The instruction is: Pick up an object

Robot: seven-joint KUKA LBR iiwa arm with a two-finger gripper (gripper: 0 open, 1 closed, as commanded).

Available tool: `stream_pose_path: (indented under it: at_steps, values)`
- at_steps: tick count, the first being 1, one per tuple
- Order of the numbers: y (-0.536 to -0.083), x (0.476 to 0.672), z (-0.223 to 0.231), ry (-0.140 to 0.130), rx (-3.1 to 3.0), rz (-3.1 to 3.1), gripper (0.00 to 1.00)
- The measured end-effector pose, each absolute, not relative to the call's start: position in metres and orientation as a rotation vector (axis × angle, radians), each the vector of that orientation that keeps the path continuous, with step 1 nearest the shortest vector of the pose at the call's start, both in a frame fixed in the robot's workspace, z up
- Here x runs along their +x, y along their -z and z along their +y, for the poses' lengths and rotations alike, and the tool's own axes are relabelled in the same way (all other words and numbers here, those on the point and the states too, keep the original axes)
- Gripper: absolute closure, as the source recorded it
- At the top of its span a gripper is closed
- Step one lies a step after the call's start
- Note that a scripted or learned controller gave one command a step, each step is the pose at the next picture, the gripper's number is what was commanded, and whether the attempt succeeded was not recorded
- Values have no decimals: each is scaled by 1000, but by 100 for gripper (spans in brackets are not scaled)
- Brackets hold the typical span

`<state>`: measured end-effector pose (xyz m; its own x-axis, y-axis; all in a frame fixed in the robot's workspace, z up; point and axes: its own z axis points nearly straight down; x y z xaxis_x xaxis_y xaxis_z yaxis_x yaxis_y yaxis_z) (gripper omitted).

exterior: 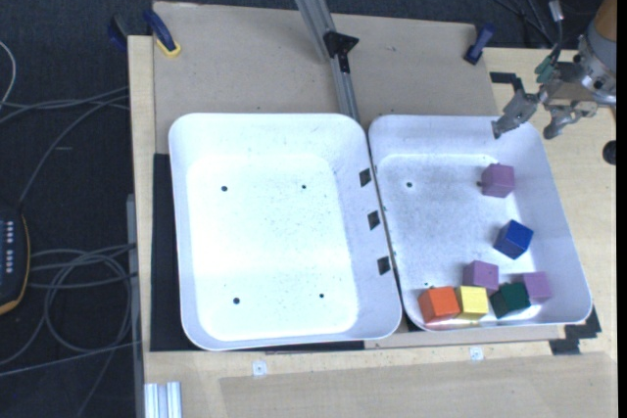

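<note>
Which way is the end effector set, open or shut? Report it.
Open. The end effector hangs above the back rim of the right white plastic bin, its two fingers spread apart with nothing between them.

Gripper (534, 116) over far right corner of right bin (431, 152), fingers spread, nothing between them. Right bin: purple cube (498, 179) near it, blue cube (513, 238) mid, orange cube (440, 303), yellow cube (473, 301), green cube (509, 300) along near wall. Left bin (196, 152) alongside.

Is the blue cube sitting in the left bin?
No, the blue cube lies in the right bin, among the other blocks.
</note>
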<state>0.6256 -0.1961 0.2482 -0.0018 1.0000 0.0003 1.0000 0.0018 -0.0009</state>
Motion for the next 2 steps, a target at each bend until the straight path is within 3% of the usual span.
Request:
stream_pose_path:
  at_steps: [1, 2]
  values:
    - [-248, 626, -196, -2, -2219, -2223, 0]
    - [-197, 618, -204, -6, -2218, -2217, 0]
